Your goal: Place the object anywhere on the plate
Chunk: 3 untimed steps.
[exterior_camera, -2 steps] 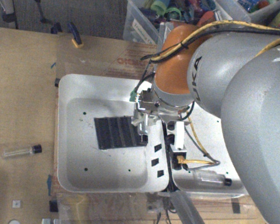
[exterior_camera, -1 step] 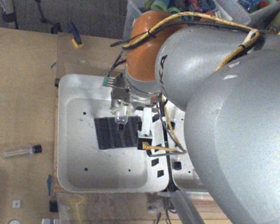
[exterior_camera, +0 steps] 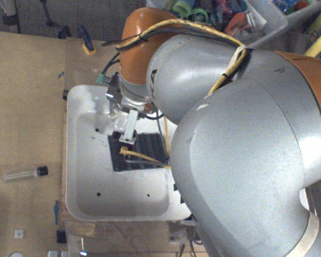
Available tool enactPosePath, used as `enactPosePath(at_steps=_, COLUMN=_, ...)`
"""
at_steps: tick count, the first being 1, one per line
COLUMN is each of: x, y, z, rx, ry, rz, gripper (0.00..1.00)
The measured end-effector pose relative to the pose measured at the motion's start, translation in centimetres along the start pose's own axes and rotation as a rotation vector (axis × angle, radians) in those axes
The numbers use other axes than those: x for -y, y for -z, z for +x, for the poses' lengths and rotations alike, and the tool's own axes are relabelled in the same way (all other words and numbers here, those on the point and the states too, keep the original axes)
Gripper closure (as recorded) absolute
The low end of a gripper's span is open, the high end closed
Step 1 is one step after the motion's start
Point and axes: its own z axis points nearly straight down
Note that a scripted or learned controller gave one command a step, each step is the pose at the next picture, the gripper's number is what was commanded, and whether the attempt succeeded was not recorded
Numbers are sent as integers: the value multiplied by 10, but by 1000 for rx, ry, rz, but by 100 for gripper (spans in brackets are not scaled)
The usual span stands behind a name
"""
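My gripper hangs low over the far left part of the white bin, just below the orange band of the wrist. The bulky grey arm reaches in from the right and covers the bin's right side and everything beyond it. On the bare bin floor I make out a few small dark specks and nothing larger.
A clear tube with a black cap lies on the wooden bench left of the bin. A grey tub of colourful items stands at the back. A blue clamp sits near the bench's far edge.
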Motion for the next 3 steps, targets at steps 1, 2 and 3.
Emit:
enactPosePath(at_steps=1, x=-9, y=-5, z=3, rx=-1, ry=427, rz=-2, gripper=100)
enactPosePath(at_steps=2, x=45, y=-36, z=-23, rx=-7, ry=404, rz=-7, gripper=100)
enactPosePath(at_steps=3, x=7, y=14, z=-18, rx=0, ry=-82, rz=1, gripper=100)
